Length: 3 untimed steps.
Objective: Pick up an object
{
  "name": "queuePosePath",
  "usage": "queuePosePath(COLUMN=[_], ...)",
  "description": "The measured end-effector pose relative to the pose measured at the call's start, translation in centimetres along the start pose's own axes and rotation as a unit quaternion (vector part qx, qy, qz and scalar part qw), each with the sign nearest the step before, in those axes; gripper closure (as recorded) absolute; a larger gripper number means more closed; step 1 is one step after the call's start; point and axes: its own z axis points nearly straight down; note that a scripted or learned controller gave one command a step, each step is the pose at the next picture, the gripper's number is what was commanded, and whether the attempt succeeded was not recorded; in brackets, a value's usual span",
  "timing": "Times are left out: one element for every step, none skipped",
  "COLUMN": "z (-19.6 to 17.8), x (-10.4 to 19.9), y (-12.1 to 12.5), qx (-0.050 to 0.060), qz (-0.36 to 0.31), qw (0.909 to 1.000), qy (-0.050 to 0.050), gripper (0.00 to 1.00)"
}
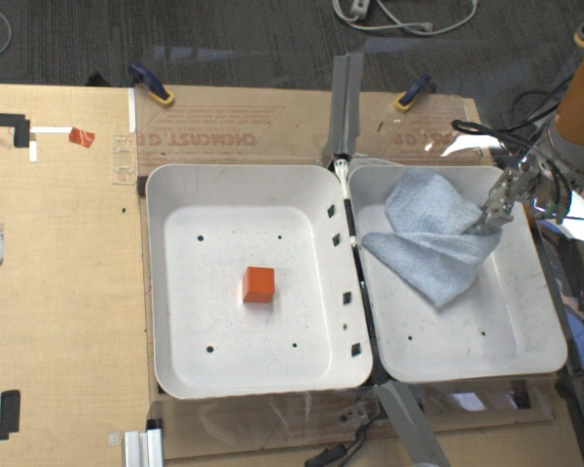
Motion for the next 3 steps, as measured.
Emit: queuePosePath(z=[5.1,4.6,2.4], x=[-0.3,-1.1,-1.9], y=[-3.3,-2.9,-2.5], qx=[0.0,-0.001,-0.001], qz=[-0.155,-0.365,-0.406], qw=[0.9878,0.9309,0.9137], qy=[0.001,-0.001,0.0], gripper=[1.0,1.0,1.0])
